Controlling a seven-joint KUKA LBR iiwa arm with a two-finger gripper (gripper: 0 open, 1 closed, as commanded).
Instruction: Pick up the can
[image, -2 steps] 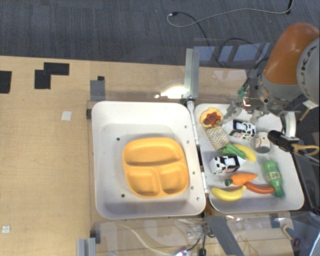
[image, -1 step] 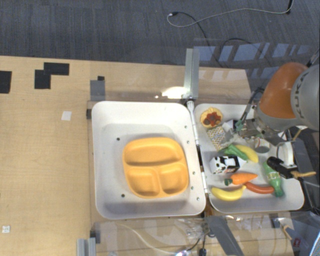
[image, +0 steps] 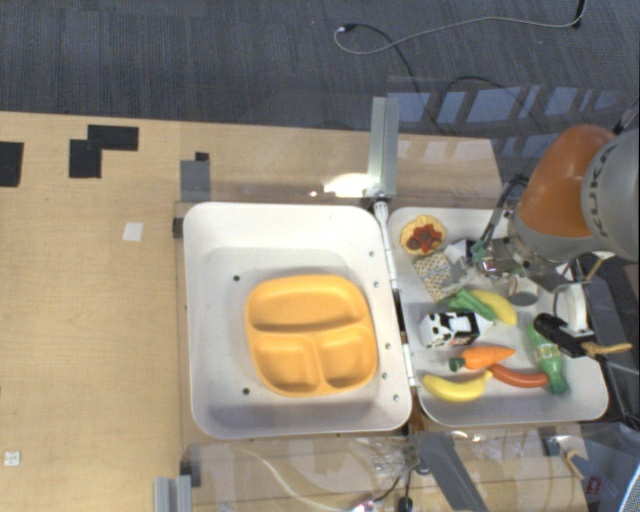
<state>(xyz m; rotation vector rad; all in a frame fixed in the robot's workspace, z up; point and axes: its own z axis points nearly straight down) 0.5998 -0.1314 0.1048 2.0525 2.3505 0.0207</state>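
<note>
The gripper (image: 490, 262) is hanging low over the right bin (image: 597, 398); whether it is grasping anything cannot be told; the can (image: 423, 236), seen lid-up with a printed label, is lying near the bin's far-left corner, apparently untouched; grasp and lift are remaining.

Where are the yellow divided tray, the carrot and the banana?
yellow divided tray (image: 310, 333), camera view, centre ridge between compartments.
carrot (image: 490, 355), camera view, middle of orange body.
banana (image: 455, 386), camera view, middle of its curve.
</note>
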